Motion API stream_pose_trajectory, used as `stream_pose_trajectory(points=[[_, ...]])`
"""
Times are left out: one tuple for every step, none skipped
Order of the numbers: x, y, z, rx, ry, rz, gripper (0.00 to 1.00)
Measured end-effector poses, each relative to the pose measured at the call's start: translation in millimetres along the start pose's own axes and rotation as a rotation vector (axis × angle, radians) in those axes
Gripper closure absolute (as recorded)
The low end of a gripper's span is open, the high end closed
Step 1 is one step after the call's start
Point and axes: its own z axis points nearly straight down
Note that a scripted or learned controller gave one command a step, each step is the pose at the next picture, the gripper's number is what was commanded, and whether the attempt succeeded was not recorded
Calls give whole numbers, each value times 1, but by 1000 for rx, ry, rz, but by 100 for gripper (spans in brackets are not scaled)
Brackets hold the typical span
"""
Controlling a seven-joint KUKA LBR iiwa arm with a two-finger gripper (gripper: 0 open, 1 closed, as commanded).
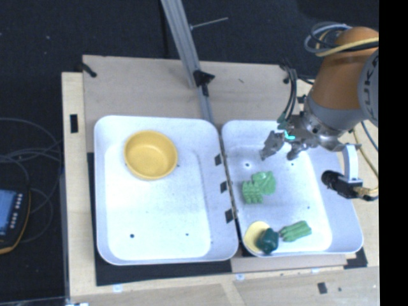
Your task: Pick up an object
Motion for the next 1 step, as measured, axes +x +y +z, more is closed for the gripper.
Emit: stream_pose_trajectory(points=[[0,0,0,0,0,0,0]])
